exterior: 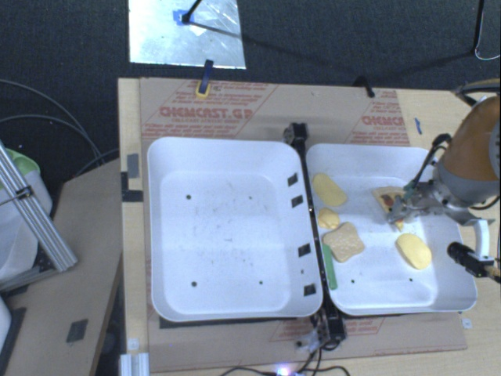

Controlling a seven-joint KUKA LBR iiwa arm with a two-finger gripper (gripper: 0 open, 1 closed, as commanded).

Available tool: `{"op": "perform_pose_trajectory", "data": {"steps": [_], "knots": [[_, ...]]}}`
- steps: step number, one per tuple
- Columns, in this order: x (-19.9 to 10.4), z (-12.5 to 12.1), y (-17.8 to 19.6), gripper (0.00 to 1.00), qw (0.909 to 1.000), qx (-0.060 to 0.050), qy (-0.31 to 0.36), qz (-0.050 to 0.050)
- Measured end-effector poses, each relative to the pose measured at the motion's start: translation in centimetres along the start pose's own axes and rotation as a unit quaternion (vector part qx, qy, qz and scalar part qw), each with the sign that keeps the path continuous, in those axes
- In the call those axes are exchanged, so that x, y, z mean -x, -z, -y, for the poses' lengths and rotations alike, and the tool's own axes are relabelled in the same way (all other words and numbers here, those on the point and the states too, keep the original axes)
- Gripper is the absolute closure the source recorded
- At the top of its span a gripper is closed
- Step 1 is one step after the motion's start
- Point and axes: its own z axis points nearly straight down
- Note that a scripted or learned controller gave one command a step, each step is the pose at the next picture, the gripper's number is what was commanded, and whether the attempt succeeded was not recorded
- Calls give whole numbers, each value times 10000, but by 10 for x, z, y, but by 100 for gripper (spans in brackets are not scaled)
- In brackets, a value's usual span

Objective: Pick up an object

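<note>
- The tool [397,212] is seen in the right bin [368,157], low over the bin's upper right part, at the end of the grey arm [470,163] that comes in from the right.
- Whether the tool is spread or pressed together cannot be told; its tip is too small and dark in this view.
- The tool's tip is placed right at a flat tan piece with a reddish patch [385,199], and appears to touch its lower right edge; nothing is seen lifted.
- That flat piece lies level on the bin floor, its long axis running roughly left to right.
- A yellow oval piece [413,251] lies below the tool, tilted down to the right.
- A second yellow oval [329,189], a small yellow lump [329,218], a tan bread-like piece [344,241] and a green stick [330,272] lie near the bin's left wall.
- The left bin [168,159] sits beside it on the table [258,104].
</note>
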Motion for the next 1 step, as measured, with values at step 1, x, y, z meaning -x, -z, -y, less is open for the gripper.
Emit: {"op": "perform_pose_trajectory", "data": {"steps": [1], "knots": [[-69, -61, -10, 100, 9999, -103, 31, -18]]}}
